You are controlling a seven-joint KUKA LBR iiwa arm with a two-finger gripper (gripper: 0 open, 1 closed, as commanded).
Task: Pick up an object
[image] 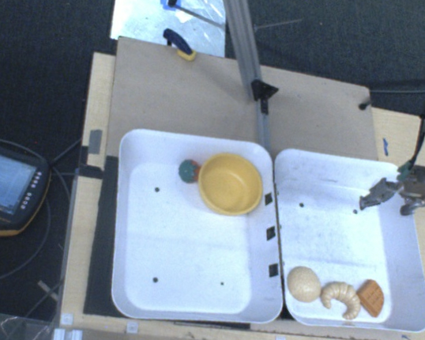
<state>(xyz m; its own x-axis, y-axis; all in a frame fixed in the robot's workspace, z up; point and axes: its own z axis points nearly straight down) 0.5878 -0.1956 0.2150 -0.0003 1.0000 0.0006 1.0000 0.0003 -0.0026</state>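
While no object is yet lifted, the step in hand looks like the approach. On the bench [319, 102], the left bin [179, 280] holds a small ball [188, 171] touching a yellow bowl [230, 184]. The right bin [332, 224] holds a pale bun [304, 284], a croissant [342, 298] and an orange biscuit [371, 297] along its near edge. The claw [390, 197] hovers above that bin's far right corner, released and grasping nothing. Next it likely must travel toward the pastries and descend.
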